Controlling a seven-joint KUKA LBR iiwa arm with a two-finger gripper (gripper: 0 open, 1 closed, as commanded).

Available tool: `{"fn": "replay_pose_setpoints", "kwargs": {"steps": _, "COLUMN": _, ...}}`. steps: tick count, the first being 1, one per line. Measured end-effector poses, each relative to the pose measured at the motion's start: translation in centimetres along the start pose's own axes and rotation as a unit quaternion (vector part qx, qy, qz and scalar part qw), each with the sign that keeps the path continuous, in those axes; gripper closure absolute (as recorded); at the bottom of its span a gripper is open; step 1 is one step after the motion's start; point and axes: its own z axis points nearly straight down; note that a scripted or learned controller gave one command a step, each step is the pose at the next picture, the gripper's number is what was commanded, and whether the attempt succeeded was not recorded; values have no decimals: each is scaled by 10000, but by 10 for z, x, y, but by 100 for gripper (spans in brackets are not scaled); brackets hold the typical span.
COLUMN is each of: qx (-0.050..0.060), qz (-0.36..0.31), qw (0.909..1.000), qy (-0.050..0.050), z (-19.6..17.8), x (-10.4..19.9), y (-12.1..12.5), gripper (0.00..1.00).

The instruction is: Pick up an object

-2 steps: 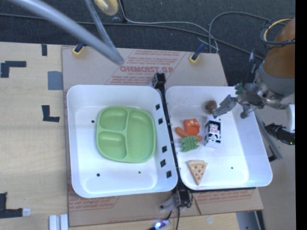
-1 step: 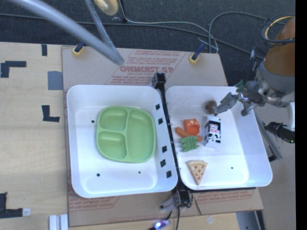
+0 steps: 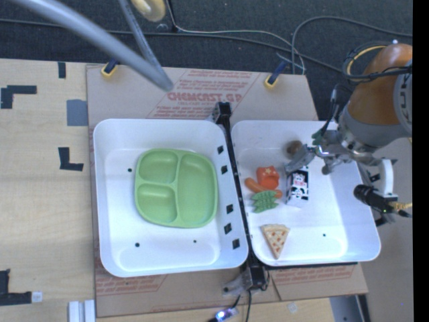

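Observation:
The right bin point(image 3: 348, 243) holds several small objects. A black-and-white carton point(image 3: 297, 185) stands near its middle. Left of the carton lie a red piece point(image 3: 267, 176), an orange carrot point(image 3: 252, 184) and a green leafy piece point(image 3: 265, 200). A pizza slice point(image 3: 275, 238) lies toward the front. My gripper point(image 3: 299, 155) hangs low over the back of this bin, just above and behind the carton, with the grey and orange arm point(image 3: 375, 106) behind it to the right. A small brownish blob point(image 3: 293, 147) shows at the gripper's tip.
A green divided plate point(image 3: 177, 186) lies in the left bin point(image 3: 110, 247). A black divider point(image 3: 230, 180) runs between the two bins. Cables trail across the dark floor behind the bench, and a grey pole crosses the top left.

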Motion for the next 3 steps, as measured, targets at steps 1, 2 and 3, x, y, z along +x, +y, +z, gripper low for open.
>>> {"fn": "replay_pose_setpoints", "kwargs": {"steps": 1, "qx": 1, "qz": -3, "qw": 10000, "qy": 1, "z": 51, "x": 9, "y": 4, "gripper": 0}}
{"fn": "replay_pose_setpoints", "kwargs": {"steps": 2, "qx": -98, "qz": 5, "qw": 9999, "qy": -32, "z": 82, "x": 6, "y": 9, "gripper": 0}}
{"fn": "replay_pose_setpoints", "kwargs": {"steps": 3, "qx": -134, "qz": 1, "qw": 9999, "qy": -50, "z": 72, "x": 6, "y": 11, "gripper": 100}}
